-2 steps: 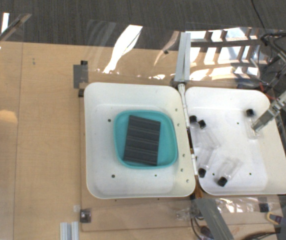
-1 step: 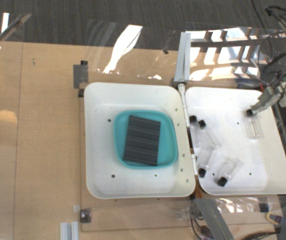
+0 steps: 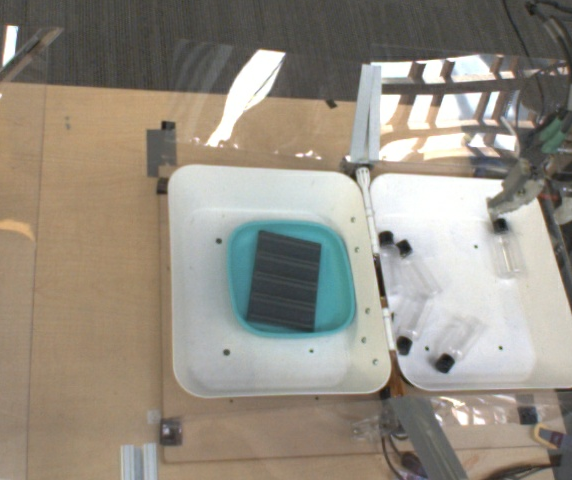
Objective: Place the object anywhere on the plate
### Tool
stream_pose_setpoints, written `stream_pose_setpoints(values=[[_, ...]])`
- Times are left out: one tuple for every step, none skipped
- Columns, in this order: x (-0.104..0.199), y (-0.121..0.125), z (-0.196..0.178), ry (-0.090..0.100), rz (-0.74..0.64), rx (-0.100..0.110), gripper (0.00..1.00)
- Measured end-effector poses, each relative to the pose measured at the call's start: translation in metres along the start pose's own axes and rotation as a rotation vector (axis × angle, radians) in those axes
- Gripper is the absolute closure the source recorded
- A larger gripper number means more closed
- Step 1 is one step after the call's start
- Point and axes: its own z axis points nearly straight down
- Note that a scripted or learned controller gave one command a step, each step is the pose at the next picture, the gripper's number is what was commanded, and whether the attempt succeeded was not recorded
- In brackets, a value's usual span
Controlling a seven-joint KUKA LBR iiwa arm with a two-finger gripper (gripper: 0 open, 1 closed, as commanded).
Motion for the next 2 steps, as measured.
stream_pose_setpoints(values=[[0.023,-0.001,0.000,0.001,0.471,0.000,0.00],[0.065,-0.004,0.000,0.002,1.041,0.001,0.00]])
